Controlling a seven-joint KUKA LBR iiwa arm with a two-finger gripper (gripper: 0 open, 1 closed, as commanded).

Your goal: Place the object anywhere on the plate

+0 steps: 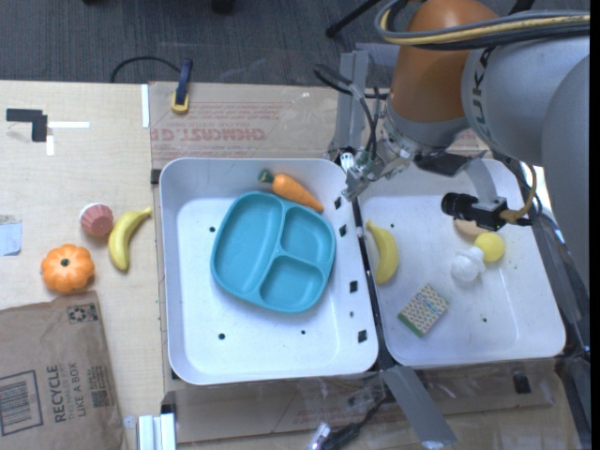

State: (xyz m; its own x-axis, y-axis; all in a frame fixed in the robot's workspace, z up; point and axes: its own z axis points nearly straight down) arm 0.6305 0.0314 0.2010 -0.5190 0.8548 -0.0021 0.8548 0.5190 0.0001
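Near the middle of the frame sits the blue plate, a three-compartment dish lying in the left white bin, and none of its compartments holds anything. A carrot lies just off the plate's upper right rim, close enough that whether they touch cannot be told, its green tip pointing up and left. In the right white bin lie a yellow banana against the left wall, a small patterned sponge block lower down, and a yellow lemon with a white ball just below it. The grey arm fills the upper right of the frame, and its gripper hangs at the upper end of the divide between the two bins, near the carrot's thick end and above the banana. How wide the gripper stands cannot be told, and nothing can be seen held in it. The step looks like the reach before a pick, with no object yet on the plate. Which object is meant is not settled from here; the carrot and the banana are nearest. The next move calls for coming down over one of them, closing on it, lifting clear of the bin wall and carrying it left over the plate. On the bench at the left of the frame lie a pumpkin, a second banana and a pink cupcake.
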